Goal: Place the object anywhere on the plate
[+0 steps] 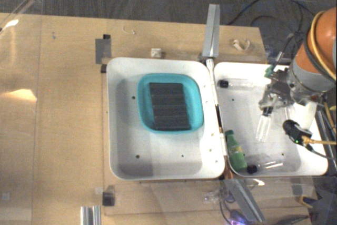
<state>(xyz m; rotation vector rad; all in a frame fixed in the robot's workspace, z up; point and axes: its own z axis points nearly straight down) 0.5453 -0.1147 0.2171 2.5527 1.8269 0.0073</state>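
Observation:
A teal square plate (196,108) lies in the left bin (121,155), and a dark ridged slab (169,107) rests flat on its middle. My gripper (267,107) hangs over the middle of the right bin (310,166), far to the right of the plate. Just below it lies a clear tube (261,127), pointing roughly toward the gripper. Whether the gripper touches the tube I cannot tell. A green bottle (235,150) lies against the right bin's left wall.
A clear tube with a black cap (233,83) lies at the right bin's far left. Another capped tube (263,166) lies near its front wall. A metal divider post (212,29) stands behind the bins. Cables run on the right (303,137).

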